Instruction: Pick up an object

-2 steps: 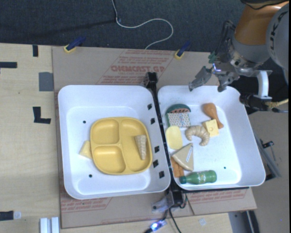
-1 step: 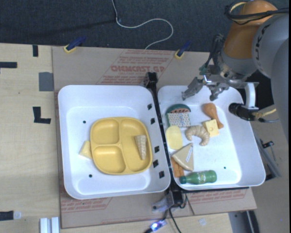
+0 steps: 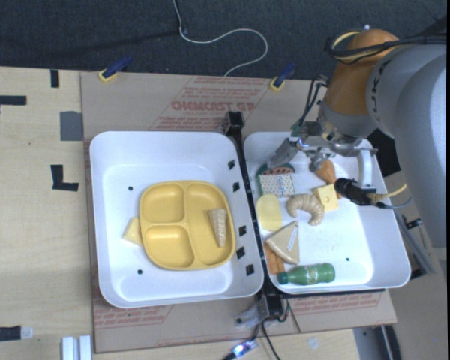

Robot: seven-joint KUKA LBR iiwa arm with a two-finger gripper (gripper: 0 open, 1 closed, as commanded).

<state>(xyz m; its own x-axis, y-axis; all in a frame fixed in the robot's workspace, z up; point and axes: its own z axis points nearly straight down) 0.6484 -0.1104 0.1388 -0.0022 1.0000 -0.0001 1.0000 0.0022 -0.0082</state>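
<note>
Green bottle (image 3: 307, 274) lay nearest, toys crowding the right bin (image 3: 382, 257).
Claw (image 3: 315, 150) hovered above them; clenched or released, couldn't tell, probably lining up a pick.

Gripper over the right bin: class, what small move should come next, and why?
Probably a short descent. The gripper sits at the right bin's far end, with nothing visibly between its fingers. The checkered block and croissant lie just in front, so lowering toward one seems sensible.

right bin (image 3: 375, 265) crowded, left bin (image 3: 112, 171) roomier
</note>
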